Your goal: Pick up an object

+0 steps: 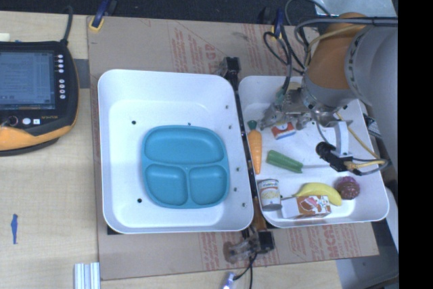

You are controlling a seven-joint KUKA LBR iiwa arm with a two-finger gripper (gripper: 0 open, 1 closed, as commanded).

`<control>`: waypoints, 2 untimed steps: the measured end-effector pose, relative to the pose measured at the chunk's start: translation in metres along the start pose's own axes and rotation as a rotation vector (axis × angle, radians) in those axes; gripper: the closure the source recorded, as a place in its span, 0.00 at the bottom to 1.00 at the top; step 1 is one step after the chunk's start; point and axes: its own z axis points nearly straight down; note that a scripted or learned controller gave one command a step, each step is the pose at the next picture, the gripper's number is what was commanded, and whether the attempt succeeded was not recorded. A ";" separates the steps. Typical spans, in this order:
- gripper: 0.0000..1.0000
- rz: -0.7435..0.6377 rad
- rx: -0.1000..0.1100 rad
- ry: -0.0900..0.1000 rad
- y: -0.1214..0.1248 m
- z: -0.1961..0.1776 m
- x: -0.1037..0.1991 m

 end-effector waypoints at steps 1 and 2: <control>1.00 0.000 0.002 0.000 0.000 -0.010 -0.001; 1.00 -0.002 -0.002 0.002 -0.044 -0.101 0.063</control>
